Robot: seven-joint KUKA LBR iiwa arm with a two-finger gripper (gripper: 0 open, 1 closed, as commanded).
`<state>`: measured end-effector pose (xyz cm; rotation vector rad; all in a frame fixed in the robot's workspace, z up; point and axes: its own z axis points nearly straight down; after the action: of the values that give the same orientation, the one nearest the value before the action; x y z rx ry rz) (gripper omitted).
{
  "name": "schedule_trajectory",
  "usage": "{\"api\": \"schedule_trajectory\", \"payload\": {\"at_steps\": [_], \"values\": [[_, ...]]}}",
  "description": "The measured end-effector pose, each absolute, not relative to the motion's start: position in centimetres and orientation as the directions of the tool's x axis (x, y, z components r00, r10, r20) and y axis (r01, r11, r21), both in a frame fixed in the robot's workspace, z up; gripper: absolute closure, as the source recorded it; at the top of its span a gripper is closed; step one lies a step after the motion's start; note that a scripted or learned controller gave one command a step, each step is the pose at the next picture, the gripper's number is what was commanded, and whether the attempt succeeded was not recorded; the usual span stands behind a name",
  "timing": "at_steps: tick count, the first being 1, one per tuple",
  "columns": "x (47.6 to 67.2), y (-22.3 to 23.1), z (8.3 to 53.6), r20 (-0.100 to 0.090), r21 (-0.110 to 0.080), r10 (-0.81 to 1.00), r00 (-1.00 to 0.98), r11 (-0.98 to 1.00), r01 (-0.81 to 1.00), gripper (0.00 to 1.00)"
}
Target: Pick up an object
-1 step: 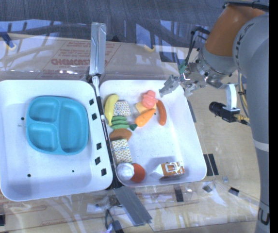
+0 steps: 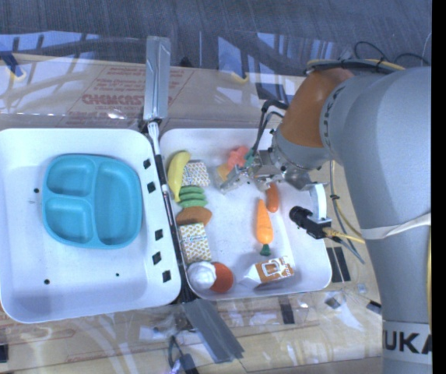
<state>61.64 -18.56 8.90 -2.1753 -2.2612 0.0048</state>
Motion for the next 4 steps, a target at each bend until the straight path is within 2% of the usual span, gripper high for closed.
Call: {"api": "schedule_trajectory", "payload": {"at_steps": [1,2,3,4], "values": [[57.3,-20.6,9.1,0.007,-0.001,0.973,-0.231,0.231,0.973,0.0],[65.5,-16.5,8.8,0.003,-0.005,0.939,-0.344,0.344,0.939,0.0],[65.3,-16.5,9.4,0.008,-0.018,0.938,-0.347,0.347,0.938,1.0],[65.4,-16.5,9.4,0.007,-0.017,0.938,-0.348,0.348,0.937,0.0]]}}
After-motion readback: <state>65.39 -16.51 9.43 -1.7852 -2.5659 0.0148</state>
